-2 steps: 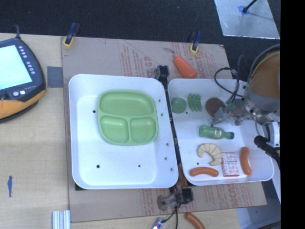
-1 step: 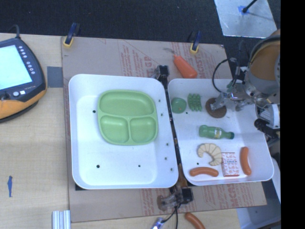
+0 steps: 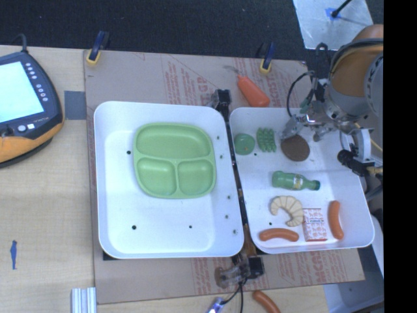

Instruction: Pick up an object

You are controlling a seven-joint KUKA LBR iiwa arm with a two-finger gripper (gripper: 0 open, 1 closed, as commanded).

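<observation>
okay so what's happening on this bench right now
A grey and orange robot arm reaches in from the right, with its gripper low over the right bin, just above a brown round piece at the bin's far end. Nothing looks lifted yet. That bin also holds a green bottle, a croissant, two sausages and other toy food. The left bin holds a green divided plate.
</observation>
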